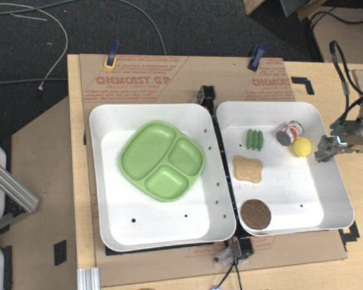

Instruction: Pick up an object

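The right bin (pixel 308 192) holds several small objects. A green ridged piece (pixel 254 139) lies near the middle back, and a tan bread-like slab (pixel 248 169) sits just in front of it. A brown round disc (pixel 255 214) rests at the bin's front left. A red and white can (pixel 288 132) lies on its side at the back right, with a yellow ball (pixel 301 147) touching it. My gripper (pixel 327 151) hangs low at the right rim of this bin, just right of the yellow ball and apart from it, with nothing seen in it.
The left bin (pixel 109 210) holds a green divided plate (pixel 162 160). A black clamp (pixel 206 94) sits at the back where the bins meet. Blue clips (pixel 112 53) (pixel 256 57) pin the cardboard sheet. Cables (pixel 345 83) hang at the right.
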`<state>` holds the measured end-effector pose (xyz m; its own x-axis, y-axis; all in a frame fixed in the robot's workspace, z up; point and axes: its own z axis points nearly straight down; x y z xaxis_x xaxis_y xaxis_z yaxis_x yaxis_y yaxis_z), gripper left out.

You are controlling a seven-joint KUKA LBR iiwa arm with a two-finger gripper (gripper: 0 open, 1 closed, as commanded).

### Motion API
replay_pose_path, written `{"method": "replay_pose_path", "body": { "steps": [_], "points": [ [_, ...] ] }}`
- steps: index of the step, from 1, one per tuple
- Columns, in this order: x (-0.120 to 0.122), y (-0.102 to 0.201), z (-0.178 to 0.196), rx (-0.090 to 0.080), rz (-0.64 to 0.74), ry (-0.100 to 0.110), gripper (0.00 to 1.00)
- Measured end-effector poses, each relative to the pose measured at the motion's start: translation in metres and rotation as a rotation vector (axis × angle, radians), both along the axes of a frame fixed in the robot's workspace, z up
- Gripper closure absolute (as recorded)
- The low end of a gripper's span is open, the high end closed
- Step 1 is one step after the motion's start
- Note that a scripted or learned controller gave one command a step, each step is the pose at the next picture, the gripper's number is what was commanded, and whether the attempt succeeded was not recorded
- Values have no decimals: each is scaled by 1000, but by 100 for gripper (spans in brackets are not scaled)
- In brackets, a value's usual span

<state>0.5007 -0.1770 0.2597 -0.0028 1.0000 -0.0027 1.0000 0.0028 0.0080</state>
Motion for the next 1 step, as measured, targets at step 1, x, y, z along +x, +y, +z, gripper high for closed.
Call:
{"method": "replay_pose_path", "body": {
  "steps": [1],
  "points": [
    [-6,59,-7,7,3,11,100]
  ]
}}
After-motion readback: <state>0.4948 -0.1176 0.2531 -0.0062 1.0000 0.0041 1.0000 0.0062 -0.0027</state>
